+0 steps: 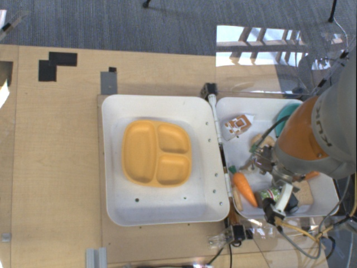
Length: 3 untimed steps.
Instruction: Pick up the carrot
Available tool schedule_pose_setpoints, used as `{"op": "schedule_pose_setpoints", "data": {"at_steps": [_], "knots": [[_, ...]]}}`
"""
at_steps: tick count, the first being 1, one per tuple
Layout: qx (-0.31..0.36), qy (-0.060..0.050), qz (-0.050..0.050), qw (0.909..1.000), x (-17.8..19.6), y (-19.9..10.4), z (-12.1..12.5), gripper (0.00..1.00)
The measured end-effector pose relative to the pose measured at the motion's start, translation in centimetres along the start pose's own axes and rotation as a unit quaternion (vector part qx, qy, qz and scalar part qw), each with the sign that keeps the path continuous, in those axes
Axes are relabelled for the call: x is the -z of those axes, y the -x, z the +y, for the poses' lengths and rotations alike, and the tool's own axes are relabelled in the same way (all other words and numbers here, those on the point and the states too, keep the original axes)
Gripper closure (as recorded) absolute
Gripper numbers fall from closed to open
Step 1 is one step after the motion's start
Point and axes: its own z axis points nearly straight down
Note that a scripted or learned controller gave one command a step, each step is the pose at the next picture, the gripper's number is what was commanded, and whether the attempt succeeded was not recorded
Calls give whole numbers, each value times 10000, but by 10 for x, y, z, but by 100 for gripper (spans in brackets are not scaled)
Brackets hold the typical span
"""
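Observation:
The carrot [244, 188] is orange with a bit of green at its top end. It lies in the right bin [244, 108], close to that bin's left wall and near its front, with nothing touching it. My gripper [259, 161] hangs over the middle of the same bin, just right of and slightly behind the carrot. The grey arm with its orange band [298, 138] reaches in from the right and hides much of the bin's right half.
The left bin [117, 205] holds a yellow divided plate [157, 152]. In the right bin are a white packet with brown print [238, 125], a teal thing [288, 113] at the back, a green item [271, 194] and a tan block [304, 193] near the front.

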Motion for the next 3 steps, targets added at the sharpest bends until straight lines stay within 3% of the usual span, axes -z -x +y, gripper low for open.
{"op": "schedule_pose_setpoints", "data": {"at_steps": [1,3], "knots": [[-2564,-88,-39,9665,97,-47,-27,0],[-2560,-90,-54,9666,96,-46,-27,0]]}}
